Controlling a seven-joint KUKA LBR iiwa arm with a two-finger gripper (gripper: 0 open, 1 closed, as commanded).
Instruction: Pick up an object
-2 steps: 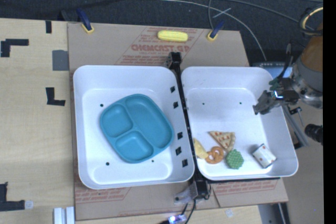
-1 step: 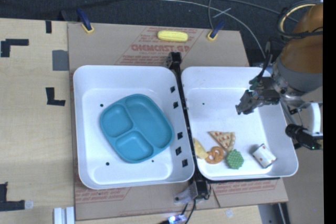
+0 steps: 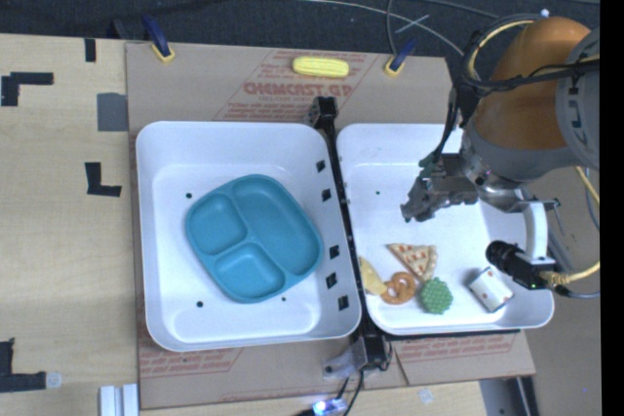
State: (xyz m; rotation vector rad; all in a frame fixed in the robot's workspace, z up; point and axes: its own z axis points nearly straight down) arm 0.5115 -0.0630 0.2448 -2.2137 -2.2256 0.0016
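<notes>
My gripper [image 3: 421, 206] hangs over the middle of the right bin [image 3: 390, 151], its dark fingers pointing down and left. Below it, near the bin's front wall, lie a waffle-patterned pizza slice [image 3: 413, 258], a brown pretzel [image 3: 399, 288], a green broccoli piece [image 3: 436, 296] and a yellow piece [image 3: 370, 276] by the divider. A small white and grey cylinder [image 3: 488, 289] rests at the front right corner. I see nothing between the fingers. The gripper sits a short way above and behind the pizza slice.
The left bin [image 3: 166, 161] holds a blue divided plate [image 3: 253, 237]. A yellow corn cob [image 3: 320, 67] lies on the cardboard behind the bins. The arm's orange and grey body [image 3: 531, 102] covers the right bin's far right side. Cables run across the back.
</notes>
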